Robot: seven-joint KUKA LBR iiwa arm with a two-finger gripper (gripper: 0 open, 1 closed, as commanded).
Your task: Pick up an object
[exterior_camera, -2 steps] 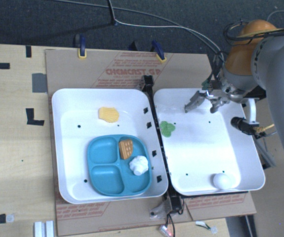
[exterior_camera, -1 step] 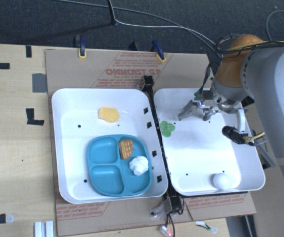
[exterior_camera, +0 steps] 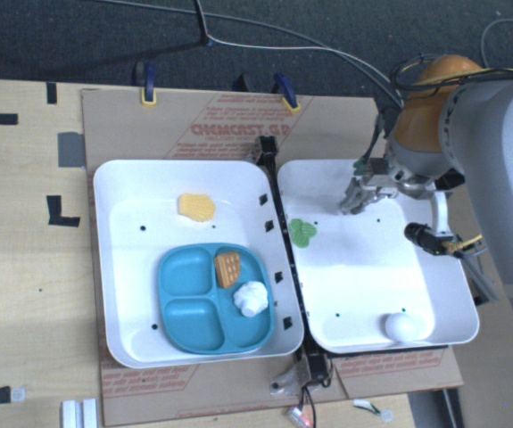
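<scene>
Gripper (exterior_camera: 356, 200) hangs low over right bin (exterior_camera: 434, 279), fingers pointed down at bare floor, nothing between them; gap too small to judge. Likely target, green piece (exterior_camera: 302, 232), lies to its left, against bin's near wall. White ball (exterior_camera: 405, 325) sits well below it. Left bin (exterior_camera: 118, 239) beyond holds tray (exterior_camera: 185, 315), food items.

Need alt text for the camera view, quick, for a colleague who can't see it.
The arm's claw hovers over the right bin, which holds a green item and a white ball. The left bin holds a blue tray and a yellow piece.
</scene>
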